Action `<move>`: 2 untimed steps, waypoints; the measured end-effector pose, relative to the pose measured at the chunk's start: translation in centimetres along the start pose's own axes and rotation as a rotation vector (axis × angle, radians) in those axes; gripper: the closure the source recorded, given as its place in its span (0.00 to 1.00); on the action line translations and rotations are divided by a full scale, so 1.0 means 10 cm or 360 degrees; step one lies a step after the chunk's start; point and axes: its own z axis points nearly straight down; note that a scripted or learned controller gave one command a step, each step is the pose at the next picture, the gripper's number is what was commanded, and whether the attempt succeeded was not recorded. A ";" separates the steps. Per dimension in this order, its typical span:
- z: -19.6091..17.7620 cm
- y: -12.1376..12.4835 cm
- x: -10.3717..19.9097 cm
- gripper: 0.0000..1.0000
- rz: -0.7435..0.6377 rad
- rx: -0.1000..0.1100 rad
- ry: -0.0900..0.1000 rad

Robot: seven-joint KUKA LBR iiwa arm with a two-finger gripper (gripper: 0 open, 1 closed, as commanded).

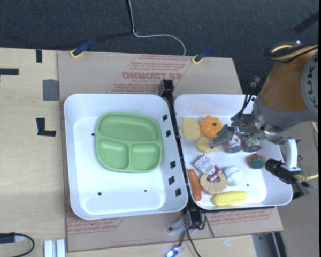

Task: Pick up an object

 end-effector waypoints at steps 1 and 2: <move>-0.16 -0.53 0.74 0.00 -0.0008 0.0006 0.0005; 0.21 -0.51 1.13 0.00 -0.0005 0.0009 0.0003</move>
